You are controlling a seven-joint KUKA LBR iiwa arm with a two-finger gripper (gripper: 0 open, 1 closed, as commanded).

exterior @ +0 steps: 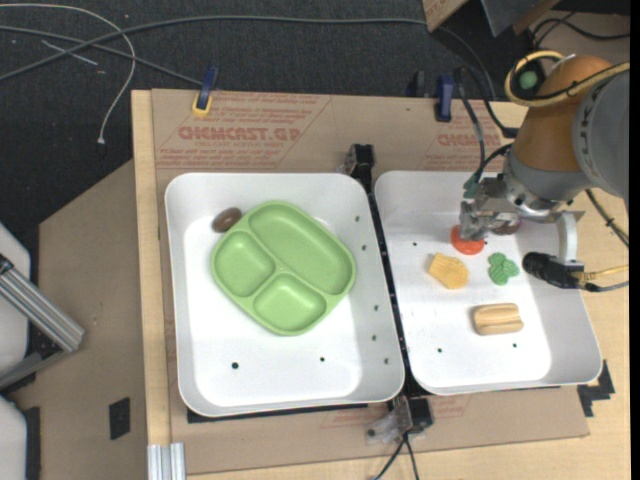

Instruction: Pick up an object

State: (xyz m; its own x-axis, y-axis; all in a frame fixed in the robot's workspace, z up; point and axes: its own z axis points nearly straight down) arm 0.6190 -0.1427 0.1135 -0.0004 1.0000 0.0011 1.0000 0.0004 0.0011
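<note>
Bread roll [497, 319], yellow piece [449, 271], broccoli [501, 267] flank claw [478, 225].

the gripper [476, 223] covers most of the red object [465, 238] directly beneath it; whether they touch is unclear. the arm [580, 118] is cut off at the right edge.

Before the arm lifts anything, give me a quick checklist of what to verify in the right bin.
1. Gripper over the small red-orange round object: ok, directly above it.
2. Red object actually gripped: cannot tell, view is blocked.
3. Yellow wedge-shaped piece apart from the red object: ok, a gap shows.
4. Small green leafy piece out of the lift path: ok, off to the side.
5. Tan bread-roll-shaped piece out of the way: ok, nearer the front rim of the right white bin.
</note>
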